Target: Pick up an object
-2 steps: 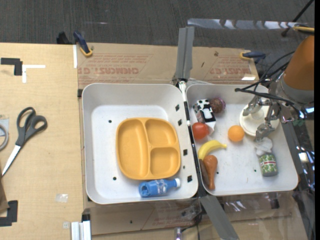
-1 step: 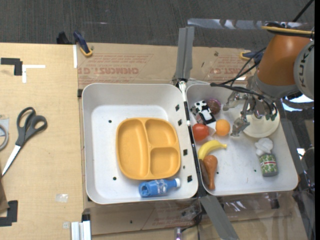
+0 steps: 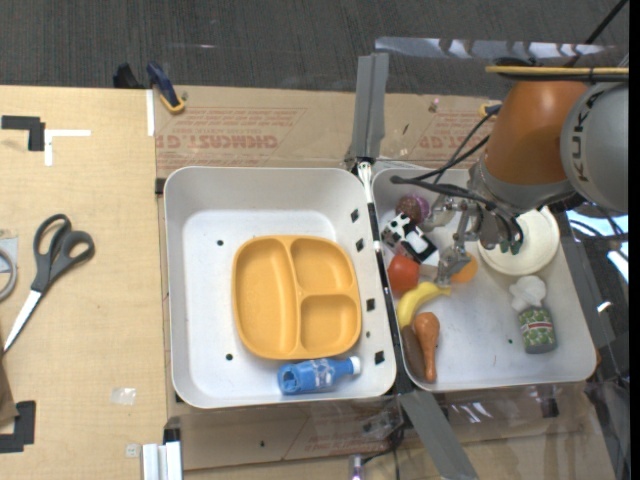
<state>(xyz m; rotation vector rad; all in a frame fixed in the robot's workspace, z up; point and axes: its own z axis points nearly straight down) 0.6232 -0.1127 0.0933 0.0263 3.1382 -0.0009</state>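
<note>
while the gripper [image 3: 462,253] hangs low in the right white bin [image 3: 560,368], just beside a small round orange fruit [image 3: 463,271], i cannot tell its state. the fruit looks light, firm and smooth, so it may roll; take it across its middle.

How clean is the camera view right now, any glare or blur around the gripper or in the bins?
Camera view: lighting is even and bright, with soft shadows inside the left bin; the yellow tray and blue bottle are sharp. The gripper over the right bin looks slightly soft and cluttered by cables. Mild glare on the arm's orange band and on the glossy strip above it.
</note>
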